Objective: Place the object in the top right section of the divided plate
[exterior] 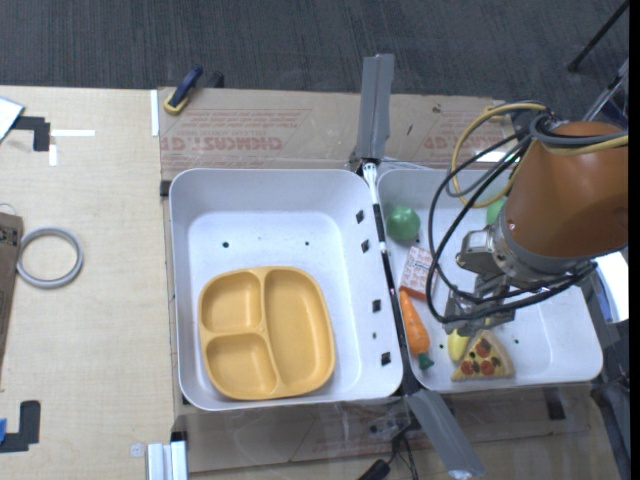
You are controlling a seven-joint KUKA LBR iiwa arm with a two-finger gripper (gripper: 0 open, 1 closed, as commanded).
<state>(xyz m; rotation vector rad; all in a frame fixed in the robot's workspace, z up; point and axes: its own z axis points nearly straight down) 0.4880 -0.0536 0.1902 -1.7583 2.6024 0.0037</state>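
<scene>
Camera view looks down on 2 white bins, and the arm's hand (478,313) hangs low in the right bin (575,363), with its bulky orange-banded wrist and looped cables covering most of it; whether it is apart, together or clamped on anything cannot be told from this angle. Just below the hand lie a pizza slice toy (484,360) and a small yellow piece (457,344), the nearest candidates for the object. To the hand's left sits an orange carrot toy (414,326), with a small printed card (417,264) beyond it, and up and to the left a green ball (403,222). Well away to the hand's left, in the left bin (190,268), rests the divided plate (266,331), all 3 of its sections bare, so nothing is placed yet. The step in hand looks like the pick. To do it well, I would centre squarely over 1 item, since the pizza and yellow piece touch and could be nudged together. Lift clear of the ridge between the bins before travelling, and set down over the plate's long section on the side nearest the hand, its upper part.
</scene>
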